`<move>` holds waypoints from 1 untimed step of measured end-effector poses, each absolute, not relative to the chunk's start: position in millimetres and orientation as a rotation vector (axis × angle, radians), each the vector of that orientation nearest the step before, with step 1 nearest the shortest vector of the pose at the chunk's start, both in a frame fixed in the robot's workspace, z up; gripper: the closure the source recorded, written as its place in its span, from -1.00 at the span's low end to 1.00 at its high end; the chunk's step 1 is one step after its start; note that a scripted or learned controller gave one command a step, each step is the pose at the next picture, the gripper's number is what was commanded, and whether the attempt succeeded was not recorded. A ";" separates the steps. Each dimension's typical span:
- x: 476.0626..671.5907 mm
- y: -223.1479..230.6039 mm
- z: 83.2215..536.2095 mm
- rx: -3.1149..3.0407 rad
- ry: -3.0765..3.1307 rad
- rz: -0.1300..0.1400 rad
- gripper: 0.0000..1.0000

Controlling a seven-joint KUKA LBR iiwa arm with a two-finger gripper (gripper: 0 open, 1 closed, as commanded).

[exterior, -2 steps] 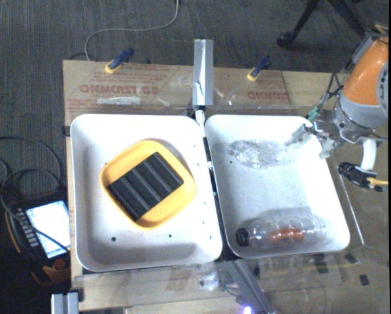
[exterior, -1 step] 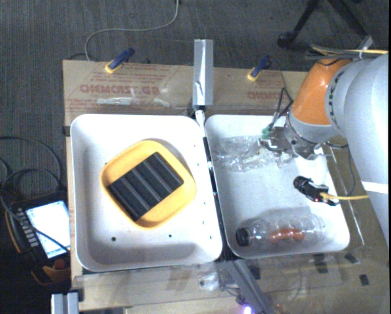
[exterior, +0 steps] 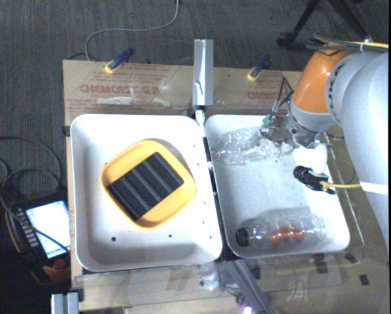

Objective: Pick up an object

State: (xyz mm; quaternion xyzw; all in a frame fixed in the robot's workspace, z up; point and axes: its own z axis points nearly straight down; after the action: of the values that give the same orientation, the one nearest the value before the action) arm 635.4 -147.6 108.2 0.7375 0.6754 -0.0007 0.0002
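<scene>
The clear bottle [exterior: 280, 231] lies at the right bin's [exterior: 248, 195] near edge, well apart from the jaws, whose opening I cannot tell.

We see a yellow tray [exterior: 149, 183] with a black top in the left bin [exterior: 91, 241]. A clear bottle [exterior: 280, 231] lies in the right bin [exterior: 248, 188].

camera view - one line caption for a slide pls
KUKA arm's gripper over crumpled clear plastic in the right bin; clear bottle nearby, yellow-and-black object in the left bin.
</scene>
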 end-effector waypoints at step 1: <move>669.8 -185.3 90.8 1.793 2.583 0.001 -1.00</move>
State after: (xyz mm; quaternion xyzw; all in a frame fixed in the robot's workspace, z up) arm 669.8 -185.3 90.8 0.5702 0.8215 0.0003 -0.0012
